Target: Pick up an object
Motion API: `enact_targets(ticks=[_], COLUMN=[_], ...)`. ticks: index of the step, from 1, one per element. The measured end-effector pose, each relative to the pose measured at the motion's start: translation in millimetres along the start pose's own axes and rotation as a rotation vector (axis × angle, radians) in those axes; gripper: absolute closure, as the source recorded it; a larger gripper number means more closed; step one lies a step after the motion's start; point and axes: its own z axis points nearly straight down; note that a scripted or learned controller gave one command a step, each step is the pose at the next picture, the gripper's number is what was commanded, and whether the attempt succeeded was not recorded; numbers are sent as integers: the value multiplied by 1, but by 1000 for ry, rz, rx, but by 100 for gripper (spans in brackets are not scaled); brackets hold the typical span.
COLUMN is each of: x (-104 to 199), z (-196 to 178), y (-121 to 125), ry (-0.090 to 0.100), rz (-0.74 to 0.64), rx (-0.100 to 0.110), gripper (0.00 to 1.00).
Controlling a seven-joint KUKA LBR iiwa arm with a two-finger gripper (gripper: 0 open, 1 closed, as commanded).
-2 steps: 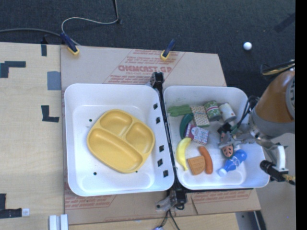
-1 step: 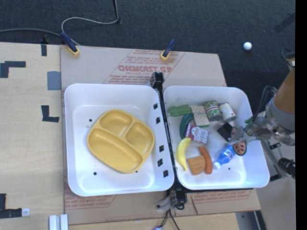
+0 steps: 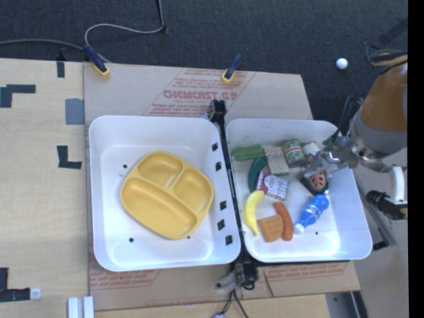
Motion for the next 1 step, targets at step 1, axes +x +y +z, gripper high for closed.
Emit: enact_targets(ticks=[1], x=[53], z=[-40], y=[-23], ry=[-1], rz=[-1], rx=[-1], gripper=[100])
